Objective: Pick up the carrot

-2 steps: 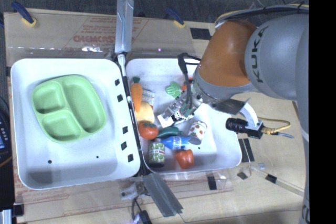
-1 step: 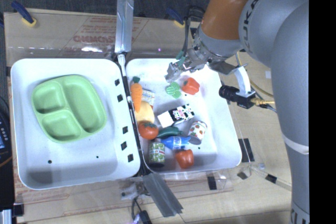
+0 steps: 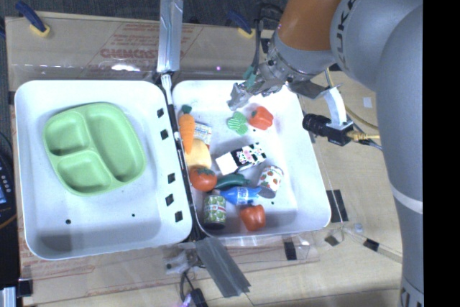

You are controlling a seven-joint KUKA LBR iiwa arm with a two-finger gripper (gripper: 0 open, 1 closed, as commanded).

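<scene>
Where the table (image 3: 86, 47) carries two shallow white bins side by side, the left bin (image 3: 43, 226) holds a single pale green divided plate (image 3: 93, 147), moulded into three rounded compartments and smooth in finish. The right bin (image 3: 305, 176) holds a cluster of small toy items gathered toward its left wall. The carrot (image 3: 187, 128) lies at the upper left of this cluster, just beside the divider between the bins; it is a short orange tapered piece with a dark green tuft at its far end, lengthwise roughly parallel to the divider. Touching its lower end is a yellow-orange rounded item (image 3: 198, 153), followed by a red tomato-like piece (image 3: 202, 178) with a green top. Near these lie a black-and-white patterned carton (image 3: 244, 156), a blue item (image 3: 236, 195), a small labelled can (image 3: 214, 208), a red pepper-like piece (image 3: 252, 216) and a patterned rounded cup (image 3: 271, 178). Farther up the bin, a green ridged item (image 3: 237, 124) lies just beside a red pepper (image 3: 261, 117) with a green stem. The arm, grey with an orange band (image 3: 316, 3), reaches in from the right; its gripper (image 3: 243, 93) hangs over the upper part of the right bin, near the green ridged item and apart from the carrot. Whether the jaws stand wide or narrow cannot be told, and nothing is seen between them.
</scene>
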